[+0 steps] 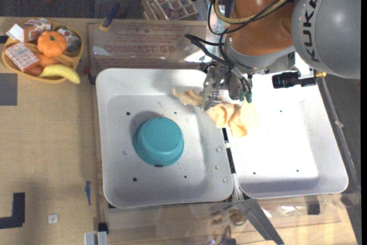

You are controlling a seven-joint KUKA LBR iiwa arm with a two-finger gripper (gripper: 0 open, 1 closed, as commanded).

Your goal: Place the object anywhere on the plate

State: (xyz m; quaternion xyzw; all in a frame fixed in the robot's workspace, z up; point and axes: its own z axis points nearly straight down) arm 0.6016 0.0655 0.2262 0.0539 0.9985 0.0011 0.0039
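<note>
Cloth [232,116], a crumpled yellowish-orange piece, is what I take to be your object; it lies draped over the seam where the left bin [114,89] and right bin [298,140] meet, with a paler strip reaching left along the left bin's upper floor. Your claw [221,94] hangs right over its upper edge, fingers pointing down and seemingly touching or pinching the fabric, but you cannot tell from this angle whether they are spread or closed, nor whether any cloth sits between them.

Your plate [159,140] looks to be the teal round dish in the middle of the left bin, well apart from the cloth, down and to the left. Nothing lies on it.

So judge the task as barely begun: at best you are at the grasp, and the lift, the carry across the left bin and the release over the dish are all left. Watch for limp fabric slipping out, or trailing off the dish's edge once dropped.
</note>
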